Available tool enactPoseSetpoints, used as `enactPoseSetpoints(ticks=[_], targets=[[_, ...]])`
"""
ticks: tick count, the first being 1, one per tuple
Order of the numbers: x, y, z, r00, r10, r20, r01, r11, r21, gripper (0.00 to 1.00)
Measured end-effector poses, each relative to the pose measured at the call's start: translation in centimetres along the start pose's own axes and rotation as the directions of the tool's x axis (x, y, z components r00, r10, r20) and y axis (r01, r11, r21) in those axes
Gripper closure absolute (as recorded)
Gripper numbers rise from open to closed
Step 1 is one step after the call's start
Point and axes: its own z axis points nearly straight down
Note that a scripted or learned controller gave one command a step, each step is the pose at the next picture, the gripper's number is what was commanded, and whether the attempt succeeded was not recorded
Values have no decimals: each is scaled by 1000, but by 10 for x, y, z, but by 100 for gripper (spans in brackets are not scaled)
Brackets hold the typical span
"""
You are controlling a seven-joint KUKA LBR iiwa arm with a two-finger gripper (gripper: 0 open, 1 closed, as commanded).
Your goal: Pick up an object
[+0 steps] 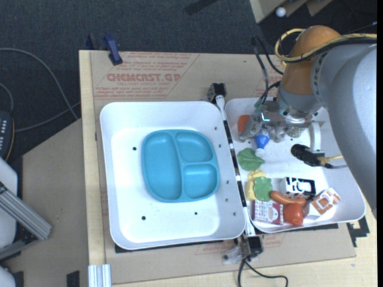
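– Now, where is the gripper [267, 126] positioned?

– Low over the far left corner of the right bin [280, 166]. The grey arm [353, 88] reaches in from the right, with its orange band [311, 40] above the wrist.

– State of the pincer: wide, narrow, or loaded?

– Cannot tell. The wrist body hides the tip from this angle, and no item can be seen held in it.

– Which item is nearest the tip?

– A small blue object [261, 141], just beside the tip on its near side and resting on the bin floor. An orange-red item [242, 123] lies to its left, against the bin's left wall.

– List the other contents of that bin.

– A green leaf-shaped piece [250, 158] lies near the blue object, on its near side. A yellow-and-green piece [258, 185] lies further toward the near edge. A red carton [267, 213] sits in the near left corner, touching a round red item [293, 215]. A red sausage-shaped item [286, 197] lies above those two. A black-and-white item [299, 186] and an orange-and-white carton [326, 201] lie to the right.

– And the left bin [119, 160]?

– It holds a blue divided plate [179, 164] with three compartments, lying flat near the centre, well apart from the gripper.
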Motion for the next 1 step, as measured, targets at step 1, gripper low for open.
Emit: enactPoseSetpoints(ticks=[1], targets=[[-4,-3,-9,1000,2,7,-3,1000,10,100]])
